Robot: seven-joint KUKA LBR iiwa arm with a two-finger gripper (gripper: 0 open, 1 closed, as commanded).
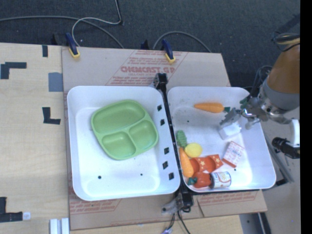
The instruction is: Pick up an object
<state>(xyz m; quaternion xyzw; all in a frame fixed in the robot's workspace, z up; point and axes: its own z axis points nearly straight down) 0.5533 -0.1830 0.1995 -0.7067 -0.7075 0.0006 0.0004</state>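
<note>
My gripper (237, 119) hangs over the right side of the right bin (258, 179), reaching in from the right. A small white block (229, 130) lies just below and left of it; I cannot tell whether they touch. An orange carrot (209, 107) lies a little to the gripper's upper left. At the bin's front left lies a pile: a second carrot (185, 164), a yellow lemon (193, 150), red toy pieces (207, 163), a small can (221, 179) and a green piece (181, 138). A red-and-white packet (234, 153) lies beside the pile.
The left bin (78, 130) holds a green divided plate (125, 128). A black divider with clips (165, 130) runs between the bins. The bins rest on cardboard (141, 67) held by two blue clamps at the back. Cables trail behind.
</note>
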